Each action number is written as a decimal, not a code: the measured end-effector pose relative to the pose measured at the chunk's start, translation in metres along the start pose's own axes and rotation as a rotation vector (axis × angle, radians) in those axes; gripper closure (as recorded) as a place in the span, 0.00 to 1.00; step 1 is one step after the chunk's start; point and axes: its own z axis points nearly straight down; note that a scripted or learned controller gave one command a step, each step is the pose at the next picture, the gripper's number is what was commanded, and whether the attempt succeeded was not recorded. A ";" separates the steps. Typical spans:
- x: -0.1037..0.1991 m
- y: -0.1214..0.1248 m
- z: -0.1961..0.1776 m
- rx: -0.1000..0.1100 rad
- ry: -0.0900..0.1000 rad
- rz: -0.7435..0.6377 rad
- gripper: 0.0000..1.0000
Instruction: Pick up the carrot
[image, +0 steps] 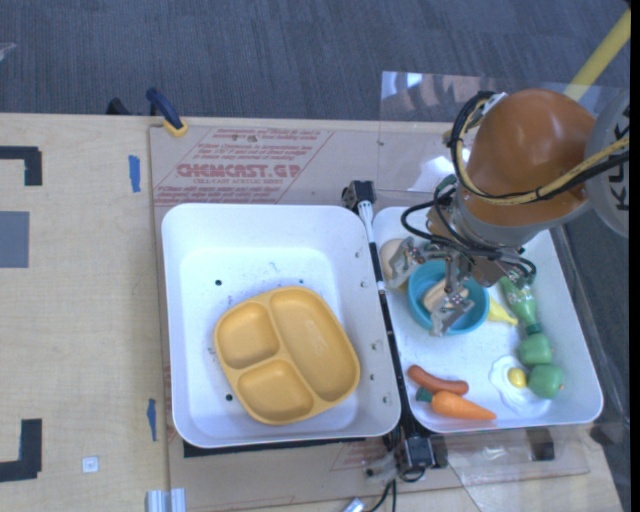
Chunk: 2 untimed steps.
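Camera view: the carrot (461, 406) lies at the near edge of the right bin (580, 330), beside a sausage (438, 380). The gripper (450, 305) is hung over a blue bowl (447, 297). Nothing is seen held. The reach is not yet made; the gripper must be moved nearer and lowered.

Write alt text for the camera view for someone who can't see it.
The gripper hangs over a blue bowl in the right bin, away from the carrot lying near that bin's front edge beside a sausage. A yellow divided plate sits in the left bin.
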 end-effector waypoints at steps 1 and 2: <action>0.029 0.094 0.004 -0.007 0.012 0.048 0.00; 0.027 0.092 -0.007 -0.002 0.004 0.052 1.00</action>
